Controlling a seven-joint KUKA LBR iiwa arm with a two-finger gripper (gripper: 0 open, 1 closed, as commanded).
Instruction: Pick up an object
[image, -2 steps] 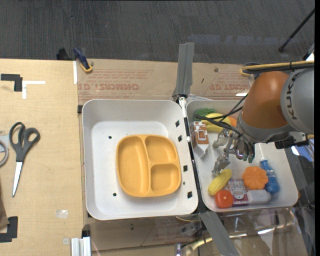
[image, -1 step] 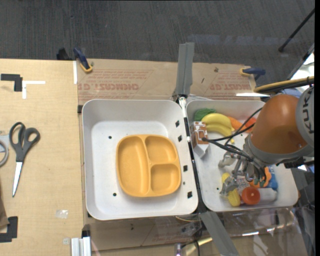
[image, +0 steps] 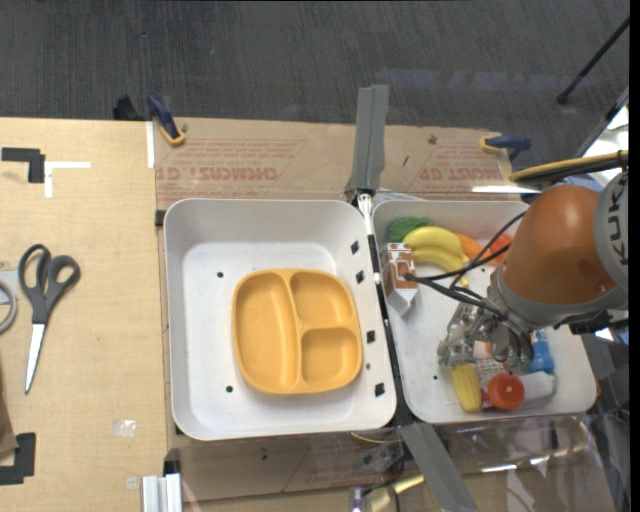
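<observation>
Can't tell from this angle whether the fingers are spread or closed; the gripper (image: 468, 345) is a metal tangle hanging low in the right bin (image: 425, 395), with the orange band on the arm (image: 560, 245) covering a lot above it. Nothing is clearly sitting between them, so I wouldn't call this a grab yet.

Right under and around it is the toy food pile: a corn cob (image: 466, 387) just below, a tomato (image: 506, 391) beside that, something blue (image: 541, 357) to its right. Further back sit a banana (image: 438, 246), something orange and a bit of green (image: 408, 229).

If I were tuning this step, I'd pick one target, probably the corn cob since it lies apart from the wall, and close across its narrow side. Going down into the cluster risks pinching two things or shoving them away.

The left bin (image: 190, 300) holds a yellow divided plate (image: 297, 330), and scissors (image: 42, 300) lie on the bench (image: 80, 400).
</observation>
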